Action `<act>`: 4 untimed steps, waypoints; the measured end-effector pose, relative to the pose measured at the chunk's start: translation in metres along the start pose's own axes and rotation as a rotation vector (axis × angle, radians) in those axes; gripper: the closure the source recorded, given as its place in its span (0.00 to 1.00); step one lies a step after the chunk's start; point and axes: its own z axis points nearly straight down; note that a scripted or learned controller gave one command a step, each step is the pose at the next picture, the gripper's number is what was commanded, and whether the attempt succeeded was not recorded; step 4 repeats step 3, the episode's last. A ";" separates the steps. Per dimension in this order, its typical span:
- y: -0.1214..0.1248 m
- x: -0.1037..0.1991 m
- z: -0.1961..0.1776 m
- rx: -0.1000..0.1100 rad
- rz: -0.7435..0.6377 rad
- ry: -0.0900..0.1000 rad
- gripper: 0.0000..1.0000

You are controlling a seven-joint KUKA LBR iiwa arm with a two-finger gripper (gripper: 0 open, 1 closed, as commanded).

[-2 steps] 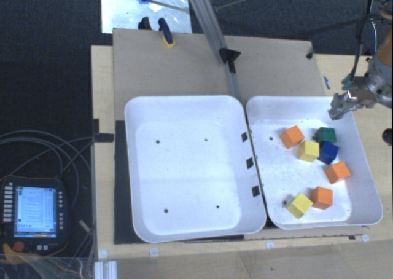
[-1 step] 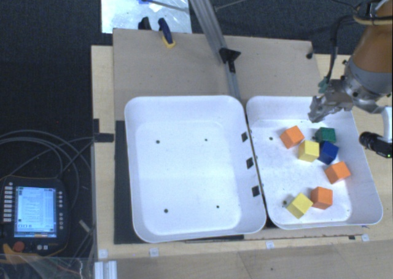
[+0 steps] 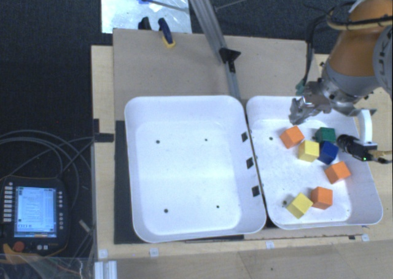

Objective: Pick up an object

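Note:
The right bin (image 3: 270,210) holds several small blocks. An orange block (image 3: 292,136) lies near its upper middle, with a yellow block (image 3: 309,150), a blue block (image 3: 328,152) and a green block (image 3: 325,134) clustered to its right. Lower down sit another orange block (image 3: 337,172), a third orange block (image 3: 321,197) and a yellow block (image 3: 299,204). My gripper (image 3: 301,112) hangs over the bin's upper part, just above and beside the first orange block. Nothing shows between its fingers.
The left bin (image 3: 184,167) sits beside the right one, with small clips along the shared edge. A grey pole (image 3: 212,26) slants across the back. A teach pendant (image 3: 34,213) and cables lie at the far left.

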 end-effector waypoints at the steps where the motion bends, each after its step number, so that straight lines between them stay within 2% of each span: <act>1: -0.011 0.061 0.003 0.001 -0.001 0.001 1.00; 2: -0.016 0.113 0.008 0.000 -0.001 0.001 1.00; 3: -0.022 0.159 -0.005 -0.002 -0.001 0.001 1.00; 4: -0.022 0.159 -0.005 -0.002 -0.001 0.001 1.00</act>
